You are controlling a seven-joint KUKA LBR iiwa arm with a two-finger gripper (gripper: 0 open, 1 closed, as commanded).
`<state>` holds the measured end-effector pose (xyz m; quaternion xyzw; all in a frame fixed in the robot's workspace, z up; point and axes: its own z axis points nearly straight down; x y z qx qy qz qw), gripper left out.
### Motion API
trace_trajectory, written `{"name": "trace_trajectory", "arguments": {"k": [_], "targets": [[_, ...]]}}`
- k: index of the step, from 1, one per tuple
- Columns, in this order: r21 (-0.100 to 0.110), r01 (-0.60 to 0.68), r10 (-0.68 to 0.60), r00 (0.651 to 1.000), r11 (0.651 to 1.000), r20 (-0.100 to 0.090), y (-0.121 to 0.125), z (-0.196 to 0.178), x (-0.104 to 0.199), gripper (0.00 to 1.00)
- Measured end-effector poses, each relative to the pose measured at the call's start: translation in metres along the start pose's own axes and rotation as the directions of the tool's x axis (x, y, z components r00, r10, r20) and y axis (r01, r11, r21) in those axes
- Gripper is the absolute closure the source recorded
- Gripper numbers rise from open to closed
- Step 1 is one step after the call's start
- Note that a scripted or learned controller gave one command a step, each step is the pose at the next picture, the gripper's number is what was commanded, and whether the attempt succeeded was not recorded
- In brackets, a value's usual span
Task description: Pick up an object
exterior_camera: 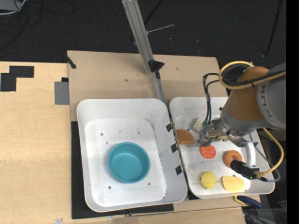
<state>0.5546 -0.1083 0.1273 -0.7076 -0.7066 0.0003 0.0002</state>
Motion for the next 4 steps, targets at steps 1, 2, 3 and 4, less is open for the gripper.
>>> {"name": "trace_trajectory", "arguments": {"k": [1,2,3,4], "targets": [[-0.003,0.001,-0.001,1.000,1.000,0.000,-0.001,-0.042,-0.001,1.00],[-0.004,0.001,-0.001,1.000,1.000,0.000,0.000,-0.093,-0.001,1.00],[-0.001,0.005,-0.005,1.000,1.000,-0.001,0.006,-0.103,0.056,1.00],[0.001,0.004,-0.004,1.000,1.000,-0.001,0.016,-0.092,0.105,1.00]]}}
